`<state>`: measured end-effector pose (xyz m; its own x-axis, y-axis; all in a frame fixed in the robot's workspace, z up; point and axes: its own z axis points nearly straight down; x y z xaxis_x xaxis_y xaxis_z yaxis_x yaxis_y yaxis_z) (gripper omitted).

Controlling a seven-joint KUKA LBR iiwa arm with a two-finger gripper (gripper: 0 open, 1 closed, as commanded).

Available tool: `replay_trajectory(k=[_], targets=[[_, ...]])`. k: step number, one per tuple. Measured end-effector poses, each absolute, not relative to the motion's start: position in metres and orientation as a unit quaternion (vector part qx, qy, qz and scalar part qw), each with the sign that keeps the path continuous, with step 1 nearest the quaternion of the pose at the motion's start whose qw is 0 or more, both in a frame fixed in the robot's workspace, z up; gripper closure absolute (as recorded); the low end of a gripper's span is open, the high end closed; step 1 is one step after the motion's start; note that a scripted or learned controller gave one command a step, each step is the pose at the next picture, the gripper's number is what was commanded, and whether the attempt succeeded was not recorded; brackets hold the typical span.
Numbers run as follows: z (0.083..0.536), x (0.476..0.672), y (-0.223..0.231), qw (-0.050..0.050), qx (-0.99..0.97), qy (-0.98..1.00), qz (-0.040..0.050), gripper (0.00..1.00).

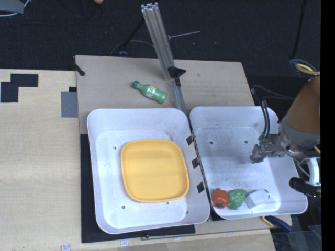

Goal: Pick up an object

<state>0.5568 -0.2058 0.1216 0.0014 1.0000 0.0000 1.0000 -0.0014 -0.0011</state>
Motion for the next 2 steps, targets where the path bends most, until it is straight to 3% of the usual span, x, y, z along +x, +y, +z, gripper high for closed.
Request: replay_trajectory(k=[2], targets=[[0.222,0.566,-0.211,-0.001,-0.707,-0.707,-0.0008,1.0]])
